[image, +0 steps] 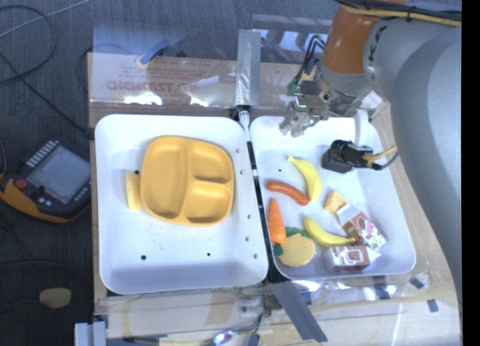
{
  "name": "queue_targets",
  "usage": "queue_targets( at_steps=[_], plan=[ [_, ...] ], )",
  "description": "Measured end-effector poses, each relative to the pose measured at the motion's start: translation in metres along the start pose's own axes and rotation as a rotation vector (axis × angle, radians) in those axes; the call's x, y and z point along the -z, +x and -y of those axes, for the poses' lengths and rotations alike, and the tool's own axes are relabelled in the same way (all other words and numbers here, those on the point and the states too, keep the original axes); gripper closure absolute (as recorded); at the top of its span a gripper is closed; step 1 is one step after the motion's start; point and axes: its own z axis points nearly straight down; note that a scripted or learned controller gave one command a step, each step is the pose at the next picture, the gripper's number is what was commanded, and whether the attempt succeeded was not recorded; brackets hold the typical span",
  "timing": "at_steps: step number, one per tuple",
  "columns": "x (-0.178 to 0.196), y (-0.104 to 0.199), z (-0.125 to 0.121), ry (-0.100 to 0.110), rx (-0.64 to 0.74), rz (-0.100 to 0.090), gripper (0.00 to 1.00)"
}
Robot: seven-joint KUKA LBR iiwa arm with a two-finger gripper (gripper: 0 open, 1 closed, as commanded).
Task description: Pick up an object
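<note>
Nearest the viewer, along the near wall of the right bin (382, 187), lie a round yellow biscuit-like piece (298, 250) and a red-and-white carton (351, 257). A second carton (364, 230) lies just behind the first one, touching it.

The right bin holds 9 toy foods in all. A carrot (276, 221) lies lengthwise by the bin's left wall, its green end close to the round piece. A lower banana (326, 233) lies between the round piece and the cartons. A pale cheese wedge (334, 202) sits just beyond the second carton. A red-orange sausage (287, 192) lies above the carrot's tip. An upper banana (307, 176) curves just to the right of the sausage. These pieces are the candidates for picking, and all 9 rest on the bin floor.

The left bin (150, 254) holds 1 yellow divided plate (187, 181) with 3 compartments, lying flat near the bin's middle. A pale yellow flat piece (133, 191) shows from under the plate's left edge.

The grey arm (420, 67) enters from the right, with its orange band (352, 33) above the wrist. The gripper (298, 125) points down over the far left corner of the right bin. It is well apart from the upper banana and touches no toy. Whether the gripper is spread or closed cannot be told, and nothing is seen held in it.
</note>
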Motion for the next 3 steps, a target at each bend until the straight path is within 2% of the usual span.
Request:
queue_targets(
  at_steps=[1,2,3],
  plan=[
    [0.019,-0.051,0.011,-0.001,0.338,0.002,1.0],
    [0.019,-0.051,0.011,0.0,0.337,0.002,0.0],
    [-0.09,-0.067,0.051,-0.002,0.395,-0.001,0.0]
  ],
)
